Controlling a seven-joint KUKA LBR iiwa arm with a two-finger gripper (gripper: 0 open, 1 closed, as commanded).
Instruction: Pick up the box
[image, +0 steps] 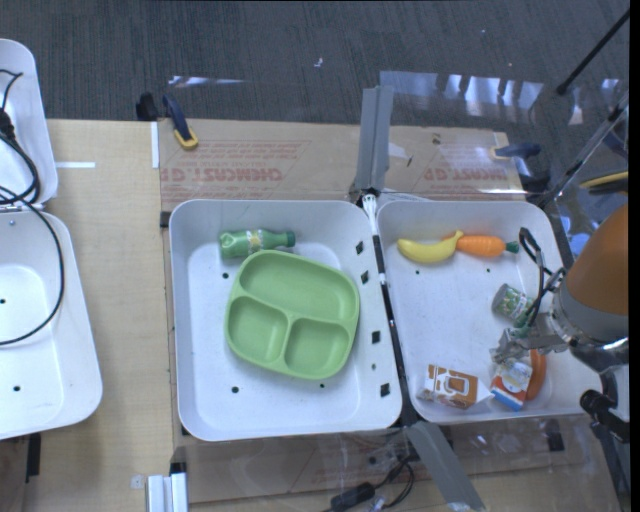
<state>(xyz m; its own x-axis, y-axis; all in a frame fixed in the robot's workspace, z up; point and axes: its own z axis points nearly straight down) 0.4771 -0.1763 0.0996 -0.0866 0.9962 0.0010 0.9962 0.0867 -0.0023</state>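
A small orange and white box (450, 386) lies flat near the front edge of the right bin (440, 300). My gripper (514, 348) hangs low over the bin's right side, about a hand's width to the right of the box and not touching it. Directly under the gripper lie a red, white and blue carton (510, 388) and an orange object (539, 372). The grey arm with its orange band (605, 280) enters from the right edge.
A banana (428, 250) and a carrot (482, 246) lie at the back of the right bin, and a small green-grey item (508, 300) sits by the gripper. The left bin (195, 330) holds a green divided plate (292, 314) and a green bottle (256, 240).
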